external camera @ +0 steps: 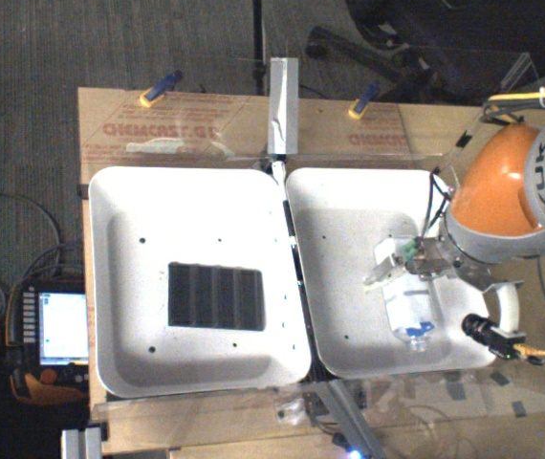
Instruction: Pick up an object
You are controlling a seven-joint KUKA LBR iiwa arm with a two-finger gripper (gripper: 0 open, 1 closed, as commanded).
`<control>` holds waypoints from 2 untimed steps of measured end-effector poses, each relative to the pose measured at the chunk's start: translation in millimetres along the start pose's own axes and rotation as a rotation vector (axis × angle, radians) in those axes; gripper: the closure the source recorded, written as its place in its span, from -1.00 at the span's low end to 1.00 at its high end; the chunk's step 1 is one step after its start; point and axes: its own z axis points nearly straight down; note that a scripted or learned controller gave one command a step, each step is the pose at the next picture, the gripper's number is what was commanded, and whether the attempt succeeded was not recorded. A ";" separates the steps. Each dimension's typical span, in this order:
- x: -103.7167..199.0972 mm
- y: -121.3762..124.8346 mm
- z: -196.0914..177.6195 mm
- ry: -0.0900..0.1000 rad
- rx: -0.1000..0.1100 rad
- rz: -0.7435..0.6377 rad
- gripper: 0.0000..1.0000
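A clear plastic bottle (410, 309) with a blue cap lies in the right bin (339, 218), its cap end pointing toward the front wall. My gripper (390, 262) hangs low over the right half of that bin, right at the bottle's far end; whether it touches the bottle I cannot tell. The orange band and grey wrist sit just to the gripper's right and hide part of the bin's right wall. In the left bin (119, 208), a dark ribbed rectangular block (215, 296) lies flat near the middle.
The two bins meet at a central ridge (292, 256). A metal post (282, 108) stands behind them on the bench, with clamps at the back edge. A black cable connector (488, 335) hangs by the right bin's front right corner. A handheld pendant (57, 328) lies left of the bench.
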 end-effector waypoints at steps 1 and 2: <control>-52.5 65.7 34.9 0.000 0.000 0.081 -1.00; -63.8 16.4 54.8 -0.004 -0.026 -0.076 -1.00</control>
